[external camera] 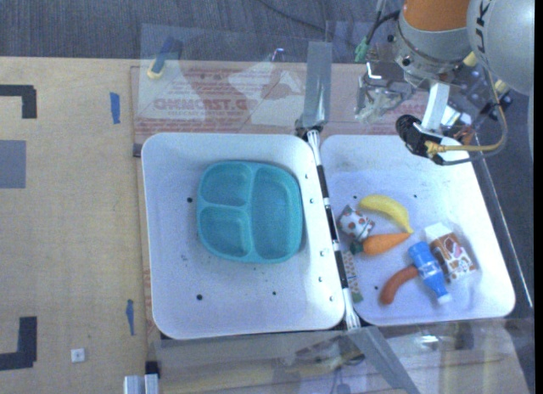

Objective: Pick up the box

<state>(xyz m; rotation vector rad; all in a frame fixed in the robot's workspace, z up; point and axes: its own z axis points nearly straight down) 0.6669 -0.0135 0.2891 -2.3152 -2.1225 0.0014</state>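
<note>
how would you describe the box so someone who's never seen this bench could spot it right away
Look in the right-hand white bin, at its lower right part. The box lies there beside a blue bottle, with a sausage farther left. It is the one flat-sided carton, brown and white with printed pictures, while the carrot and banana nearby are rounded.

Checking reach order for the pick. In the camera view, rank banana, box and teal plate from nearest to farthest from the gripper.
Gripper is above the right bin's far edge.
1. Banana: right bin, upper middle, nearest.
2. Box: right bin, near its right side, beside the blue bottle.
3. Teal plate: left bin, farthest.
</note>
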